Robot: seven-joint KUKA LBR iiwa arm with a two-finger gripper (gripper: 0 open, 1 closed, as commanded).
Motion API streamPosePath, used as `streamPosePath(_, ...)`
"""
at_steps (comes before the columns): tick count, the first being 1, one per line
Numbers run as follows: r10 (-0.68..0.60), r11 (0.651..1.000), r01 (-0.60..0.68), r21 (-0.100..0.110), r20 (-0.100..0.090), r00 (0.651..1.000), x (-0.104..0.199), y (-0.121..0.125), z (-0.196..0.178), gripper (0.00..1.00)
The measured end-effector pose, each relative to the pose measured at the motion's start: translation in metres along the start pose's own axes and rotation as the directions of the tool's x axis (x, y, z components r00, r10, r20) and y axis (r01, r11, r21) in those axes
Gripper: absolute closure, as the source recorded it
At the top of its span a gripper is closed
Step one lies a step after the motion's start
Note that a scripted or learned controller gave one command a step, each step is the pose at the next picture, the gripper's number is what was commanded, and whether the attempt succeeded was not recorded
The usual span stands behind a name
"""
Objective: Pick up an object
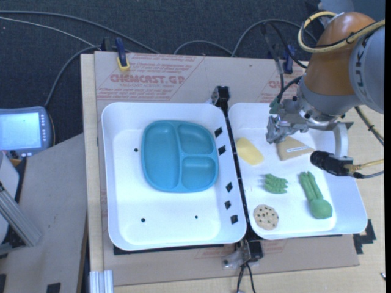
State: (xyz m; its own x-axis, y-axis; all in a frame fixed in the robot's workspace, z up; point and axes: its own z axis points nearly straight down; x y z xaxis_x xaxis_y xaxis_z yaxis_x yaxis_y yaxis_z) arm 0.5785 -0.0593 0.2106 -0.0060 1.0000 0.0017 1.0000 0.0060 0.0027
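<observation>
Dark carpet with loose cables lies around the counter (153,72), which carries two white bins. Left bin (122,163) has a blue divided tray (180,156). Right bin (348,215) holds a yellow piece (249,151), a tan wedge (296,148), a small green piece (275,184), a long green veg. (314,195) and a cookie (266,217). The hand (278,129) hangs at the wedge's left end – approx. the reach step, nothing lifted. How the hand stands I cannot tell. Next – lower onto the wedge, pinch, then rise.

Open floor lies between the yellow piece (249,151) and green sprig (275,184).
</observation>
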Motion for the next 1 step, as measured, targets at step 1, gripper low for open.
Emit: streamPosePath(1, 0.0, 1.0, 0.0, 0.001, 0.0, 1.0, 0.0476, 0.002, -0.0087, 1.0)
